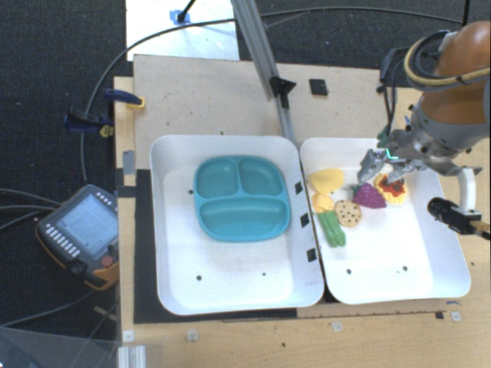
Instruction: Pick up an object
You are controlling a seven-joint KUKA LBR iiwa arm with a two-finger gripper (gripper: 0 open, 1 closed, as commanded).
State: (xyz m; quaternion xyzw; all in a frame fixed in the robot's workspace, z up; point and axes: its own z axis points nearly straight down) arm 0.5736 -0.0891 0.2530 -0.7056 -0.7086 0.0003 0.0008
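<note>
In the left bin [173, 228] a teal divided plate [242, 198] lies alone, well apart from the work, so I expect no trouble from it. In the right bin [430, 267], from left to right, there are a yellow toy piece [327, 181], a green toy vegetable [333, 228] just near of it, a round cookie with dark spots [348, 214], a purple toy like grapes [370, 197] and a red and yellow piece [395, 191]. These things lie very close, some are touching. The gripper [376, 163] hangs just above the purple toy and the red and yellow piece, and I cannot tell how wide its fingers stand or if anything is between them. The risk, in my judgement, is the crowding: a finger may come down on top of a neighbour, push the cluster aside, or catch two things together. The small rounded toys may also slip out when the fingers close.
</note>
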